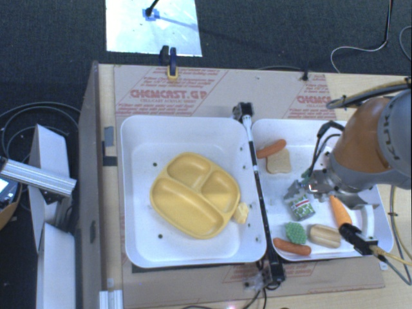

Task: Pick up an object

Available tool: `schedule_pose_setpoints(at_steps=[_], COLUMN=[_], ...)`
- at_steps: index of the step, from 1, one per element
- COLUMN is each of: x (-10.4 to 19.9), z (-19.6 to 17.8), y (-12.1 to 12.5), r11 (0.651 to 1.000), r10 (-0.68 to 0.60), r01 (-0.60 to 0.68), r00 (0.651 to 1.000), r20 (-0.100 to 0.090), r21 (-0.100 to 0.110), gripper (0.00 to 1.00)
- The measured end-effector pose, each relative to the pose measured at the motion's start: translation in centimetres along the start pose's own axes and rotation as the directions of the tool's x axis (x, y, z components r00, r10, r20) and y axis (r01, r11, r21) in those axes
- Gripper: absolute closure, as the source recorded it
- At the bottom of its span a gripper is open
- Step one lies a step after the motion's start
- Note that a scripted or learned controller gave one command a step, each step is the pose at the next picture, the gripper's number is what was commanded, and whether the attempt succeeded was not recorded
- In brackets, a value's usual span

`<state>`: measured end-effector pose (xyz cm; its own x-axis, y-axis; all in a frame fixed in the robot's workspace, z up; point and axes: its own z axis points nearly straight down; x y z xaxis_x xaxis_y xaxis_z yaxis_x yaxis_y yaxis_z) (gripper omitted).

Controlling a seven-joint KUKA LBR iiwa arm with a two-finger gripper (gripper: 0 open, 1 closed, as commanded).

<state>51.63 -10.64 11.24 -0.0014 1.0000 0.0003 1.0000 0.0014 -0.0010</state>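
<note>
The right bin [380,192] is the landmark. The arm [373,147] reaches over its right side, with the end effector [302,190] low near its middle, directly above a small green-and-white packet [300,206]; I cannot tell how its grasping parts stand. A good pick probably means a straight descent centred on the packet. The carrot [339,212] lies just beside it; the bread slice [279,162] sits farther back, leaving open floor between.

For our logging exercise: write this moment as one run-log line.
arm: over right bin | gripper: above green-and-white packet | grasp: unconfirmed | left bin: yellow tray
</note>
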Motion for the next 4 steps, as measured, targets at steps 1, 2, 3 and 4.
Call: schedule_pose_setpoints(at_steps=[1, 2, 3, 4], x=[0.0, 0.0, -2.9, -2.6], z=[-1.4, -1.2, 2.0, 2.8], y=[0.3, 0.2, 9.6, 2.4], r11=[1.0, 1.0, 1.0, 1.0], r10=[-0.002, -0.002, -0.002, 0.0], r01=[0.002, 0.002, 0.002, 0.0], r00=[1.0, 1.0, 1.0, 1.0], r20=[0.002, 0.001, 0.001, 0.0], r21=[-0.01, -0.005, -0.004, 0.0], gripper=[1.0, 0.0, 0.0, 0.0])
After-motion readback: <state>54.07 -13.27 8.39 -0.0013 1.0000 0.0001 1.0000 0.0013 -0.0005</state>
